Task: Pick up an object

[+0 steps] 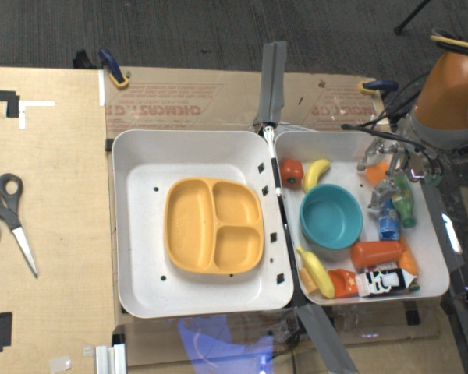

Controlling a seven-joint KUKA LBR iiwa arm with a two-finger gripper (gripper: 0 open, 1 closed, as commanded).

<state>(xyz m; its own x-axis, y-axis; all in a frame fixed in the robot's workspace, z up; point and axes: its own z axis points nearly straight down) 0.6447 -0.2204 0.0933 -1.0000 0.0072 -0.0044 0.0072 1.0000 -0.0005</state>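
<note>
Lying closest to the lens along the right bin's near wall are a banana, an orange-red packet and a black-and-white box. Reaching in from the right, the grey arm with its orange band is hanging its gripper over that bin's far right side, and whether it is open or closed on anything cannot be told. Directly under it a green bottle and a small blue item are resting side by side, with an orange piece just beside them. Below those a red-orange cylinder is lying flat. Left of the gripper a teal bowl is sitting upright, with a second banana and a red toy behind it. In the left bin a yellow divided plate is sitting alone. Scissors are lying on the wooden bench at far left.
</note>
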